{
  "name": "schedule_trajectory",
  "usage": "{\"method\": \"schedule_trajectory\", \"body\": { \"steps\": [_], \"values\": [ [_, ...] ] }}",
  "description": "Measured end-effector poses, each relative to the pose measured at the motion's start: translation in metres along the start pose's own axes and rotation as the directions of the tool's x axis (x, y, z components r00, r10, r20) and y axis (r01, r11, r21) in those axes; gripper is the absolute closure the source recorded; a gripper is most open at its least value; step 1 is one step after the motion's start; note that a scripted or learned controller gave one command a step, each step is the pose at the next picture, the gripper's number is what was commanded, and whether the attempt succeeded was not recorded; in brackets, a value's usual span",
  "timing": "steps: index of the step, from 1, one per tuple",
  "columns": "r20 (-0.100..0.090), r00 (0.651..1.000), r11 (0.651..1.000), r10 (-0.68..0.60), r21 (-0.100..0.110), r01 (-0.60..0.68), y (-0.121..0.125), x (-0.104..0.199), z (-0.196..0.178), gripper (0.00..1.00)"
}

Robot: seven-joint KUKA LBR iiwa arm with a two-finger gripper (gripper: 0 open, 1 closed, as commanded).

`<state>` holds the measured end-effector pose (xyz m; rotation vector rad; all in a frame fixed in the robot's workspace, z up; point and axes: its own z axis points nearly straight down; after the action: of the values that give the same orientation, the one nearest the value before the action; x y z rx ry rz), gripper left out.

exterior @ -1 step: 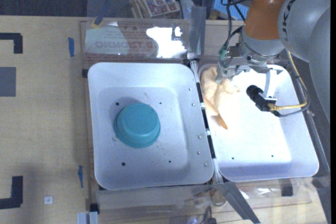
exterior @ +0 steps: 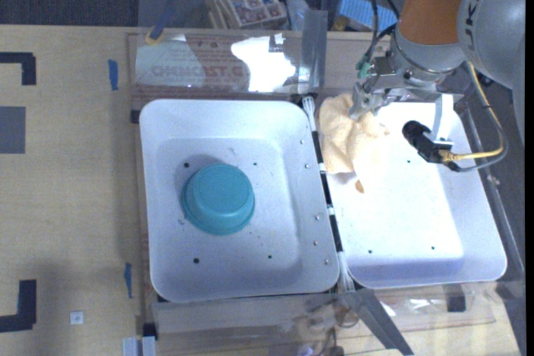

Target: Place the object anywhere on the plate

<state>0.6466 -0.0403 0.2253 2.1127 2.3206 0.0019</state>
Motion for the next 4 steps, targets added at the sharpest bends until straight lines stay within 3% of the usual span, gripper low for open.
{"method": "schedule_trajectory", "body": {
  "steps": [1,2,3,4],
  "values": [
    [-0.002,0.921,0.921,-0.389,0.002,0.389,-0.024,0.036,0.006,1.00],
    [-0.002,0.699,0.699,-0.715,-0.001,0.715,-0.045,0.086,0.010,1.00],
    [-0.003,0.368,0.368,-0.930,-0.002,0.930,-0.068,0.136,0.003,1.00],
    [-0.002,0.094,0.094,-0.996,-0.003,0.996,-0.096,0.182,-0.007,1.00]
  ]
}}
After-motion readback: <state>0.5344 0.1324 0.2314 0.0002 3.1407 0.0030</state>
